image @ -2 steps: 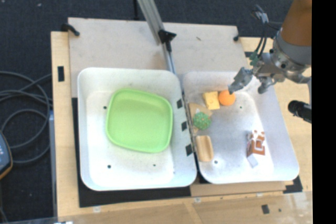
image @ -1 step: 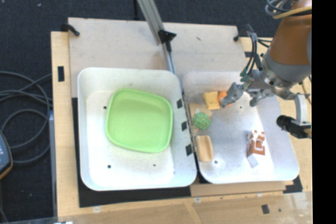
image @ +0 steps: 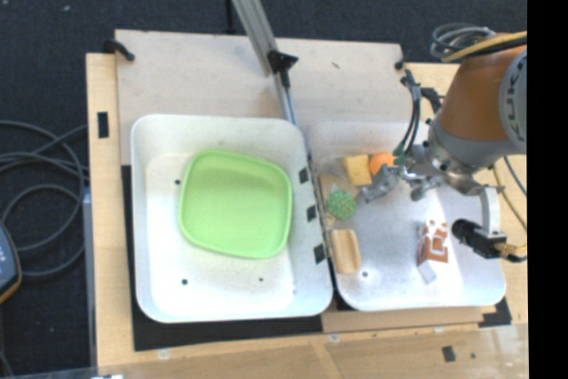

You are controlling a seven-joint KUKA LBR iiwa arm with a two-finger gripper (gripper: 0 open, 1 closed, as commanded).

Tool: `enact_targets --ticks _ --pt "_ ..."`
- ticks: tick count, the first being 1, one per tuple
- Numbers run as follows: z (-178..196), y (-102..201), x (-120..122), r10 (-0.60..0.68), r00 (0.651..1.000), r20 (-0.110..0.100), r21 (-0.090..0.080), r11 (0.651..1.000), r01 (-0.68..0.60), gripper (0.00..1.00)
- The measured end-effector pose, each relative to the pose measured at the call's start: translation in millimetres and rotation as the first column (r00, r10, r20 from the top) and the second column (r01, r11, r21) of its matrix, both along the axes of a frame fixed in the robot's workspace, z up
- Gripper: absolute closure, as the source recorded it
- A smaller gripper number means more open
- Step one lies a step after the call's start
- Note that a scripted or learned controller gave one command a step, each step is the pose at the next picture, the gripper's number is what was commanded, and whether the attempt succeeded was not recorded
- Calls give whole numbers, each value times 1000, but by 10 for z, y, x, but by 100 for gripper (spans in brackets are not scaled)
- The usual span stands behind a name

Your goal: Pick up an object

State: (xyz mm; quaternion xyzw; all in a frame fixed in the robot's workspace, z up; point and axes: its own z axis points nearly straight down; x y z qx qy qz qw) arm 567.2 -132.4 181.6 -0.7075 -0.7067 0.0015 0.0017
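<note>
Over the right bin (image: 479,284) the gripper (image: 376,188) hangs at the end of the grey arm (image: 475,115), which reaches in from the right with its orange band above the wrist; whether the jaws stand apart or together cannot be told from this slant, and nothing shows between them. Just up and left of the jaws lies a yellow block (image: 357,169), with a small orange ball (image: 382,162) touching its right side, directly above the jaws; just below and left of them sits a green round object (image: 341,205), speckled; further below the jaws, near the bin's left wall, lies a tan wooden block (image: 344,250). Well to the right of the jaws and lower, a brown-and-white object (image: 434,248) rests on the bin floor. Far to the left of the jaws, in the left bin (image: 151,191), a light green square plate (image: 236,203) lies flat, well apart from everything in the right bin.
</note>
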Motion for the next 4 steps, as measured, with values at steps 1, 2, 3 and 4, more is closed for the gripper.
enact_targets --ticks 1,2,3,4 --pt "-515 -107 -2 0 1000 1 0 1000 0 0" --pt "-384 -110 15 -1 1000 7 0 1000 1 100" --pt "87 -200 54 -1 1000 9 -1 1000 1 100" --pt "292 -208 59 1 1000 7 -1 1000 -1 100"
